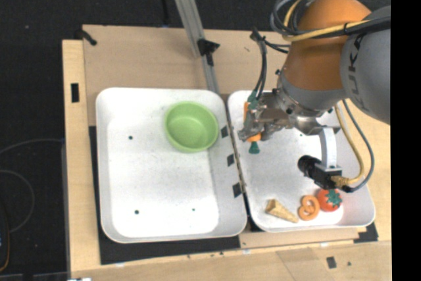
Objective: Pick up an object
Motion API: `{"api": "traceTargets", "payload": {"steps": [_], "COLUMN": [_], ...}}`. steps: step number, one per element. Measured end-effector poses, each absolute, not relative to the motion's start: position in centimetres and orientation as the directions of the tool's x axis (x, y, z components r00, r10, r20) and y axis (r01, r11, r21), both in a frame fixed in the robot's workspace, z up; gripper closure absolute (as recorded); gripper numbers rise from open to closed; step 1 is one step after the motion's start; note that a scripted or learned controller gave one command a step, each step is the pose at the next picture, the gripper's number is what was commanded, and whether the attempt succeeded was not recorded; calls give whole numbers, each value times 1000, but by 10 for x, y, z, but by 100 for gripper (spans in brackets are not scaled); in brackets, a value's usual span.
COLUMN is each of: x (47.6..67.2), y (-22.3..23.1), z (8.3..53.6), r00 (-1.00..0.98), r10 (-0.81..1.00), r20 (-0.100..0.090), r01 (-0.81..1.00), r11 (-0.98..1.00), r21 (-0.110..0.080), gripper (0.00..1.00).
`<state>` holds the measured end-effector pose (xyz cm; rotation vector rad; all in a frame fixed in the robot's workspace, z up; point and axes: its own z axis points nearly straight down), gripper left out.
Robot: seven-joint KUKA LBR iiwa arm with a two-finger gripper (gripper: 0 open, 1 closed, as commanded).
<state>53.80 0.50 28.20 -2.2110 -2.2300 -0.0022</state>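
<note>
The jaws of the grey-and-orange arm's gripper (pixel 253 135) hang over the right white bin (pixel 289 171) near its left wall, seemingly clenched on a small orange-and-teal toy carrot (pixel 254 143), though the view is cluttered there.

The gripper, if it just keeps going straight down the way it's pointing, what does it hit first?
Probably the small orange and teal object right under the gripper, near the left wall of the right bin. Depth is hard to judge from above; it may already be touching it.
</note>
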Motion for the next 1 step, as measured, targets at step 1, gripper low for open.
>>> {"api": "traceTargets", "payload": {"steps": [1], "x": [535], "y": [62], "z": [262], "r00": [-7], "r10": [1000], "r20": [0], "r01": [1000], "r11": [7], "r21": [-2], "gripper": [100]}}
